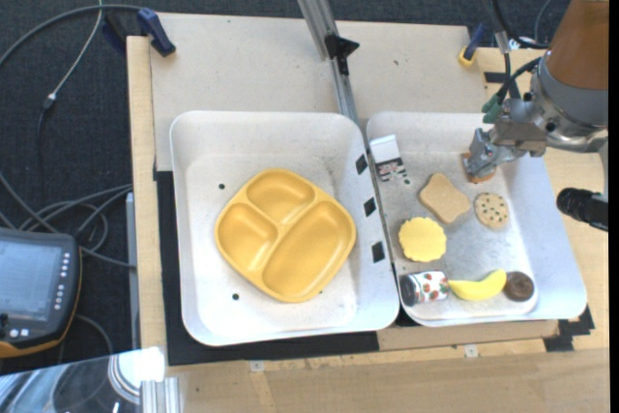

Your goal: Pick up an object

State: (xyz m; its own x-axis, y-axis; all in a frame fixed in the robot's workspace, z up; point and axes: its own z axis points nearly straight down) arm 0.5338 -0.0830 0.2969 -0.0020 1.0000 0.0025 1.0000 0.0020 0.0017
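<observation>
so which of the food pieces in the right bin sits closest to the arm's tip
The toast slice, the tan squarish piece just below and left of the gripper. The chocolate chip cookie is close too, but slightly farther; the yellow ridged disc and banana lie lower.

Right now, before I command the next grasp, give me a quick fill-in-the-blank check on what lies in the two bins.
1. The yellow divided plate lies in the ____ bin as the camera sees it.
2. The plate has ____ compartments.
3. The banana lies between the small can and the ____ donut.
4. The gripper hovers over the right bin, nearest the ____ of toast.

Missing words: left; three; chocolate; slice
</observation>
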